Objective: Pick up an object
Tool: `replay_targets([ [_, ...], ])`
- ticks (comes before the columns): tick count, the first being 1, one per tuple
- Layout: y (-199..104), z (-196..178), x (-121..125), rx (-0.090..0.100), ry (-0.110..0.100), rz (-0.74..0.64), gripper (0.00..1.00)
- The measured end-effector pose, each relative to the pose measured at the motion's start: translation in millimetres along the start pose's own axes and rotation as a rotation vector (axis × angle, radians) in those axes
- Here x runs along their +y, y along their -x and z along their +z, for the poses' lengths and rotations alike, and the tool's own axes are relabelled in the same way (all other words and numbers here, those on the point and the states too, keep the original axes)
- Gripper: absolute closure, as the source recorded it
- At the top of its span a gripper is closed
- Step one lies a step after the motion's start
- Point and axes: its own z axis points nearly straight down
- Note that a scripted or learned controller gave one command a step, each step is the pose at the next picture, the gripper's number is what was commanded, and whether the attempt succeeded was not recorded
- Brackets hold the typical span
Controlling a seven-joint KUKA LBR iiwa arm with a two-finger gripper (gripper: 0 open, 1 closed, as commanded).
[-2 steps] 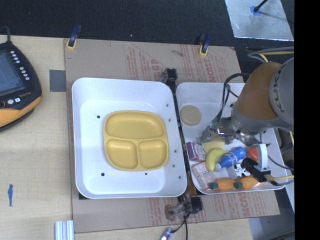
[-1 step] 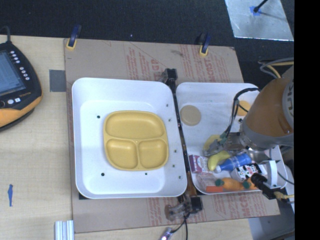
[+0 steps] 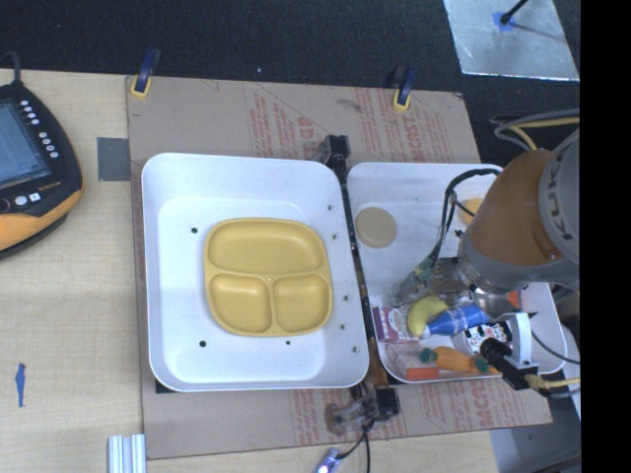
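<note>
Yellow plastic banana (image 3: 426,313), likely light, stiff and slick, lies in the right bin (image 3: 394,180) under my gripper (image 3: 434,289); I'd pinch across its middle. Finger state: can't tell.

Small objs (image 3: 444,338) piled in rt bin's (image 3: 394,180) near corner.

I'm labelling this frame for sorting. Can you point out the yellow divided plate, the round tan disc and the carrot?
yellow divided plate (image 3: 266,247): camera view, top compartment.
round tan disc (image 3: 376,228): camera view, its centre.
carrot (image 3: 455,361): camera view, orange body.
</note>
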Motion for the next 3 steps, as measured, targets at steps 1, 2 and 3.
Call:
replay_targets([
  [1, 2, -10, 1, -0.003, 0.001, -0.005, 1.00],
  [2, 1, -10, 1, -0.003, 0.002, -0.005, 0.00],
  [3, 3, -20, 2, -0.007, 0.004, -0.010, 1.00],
])
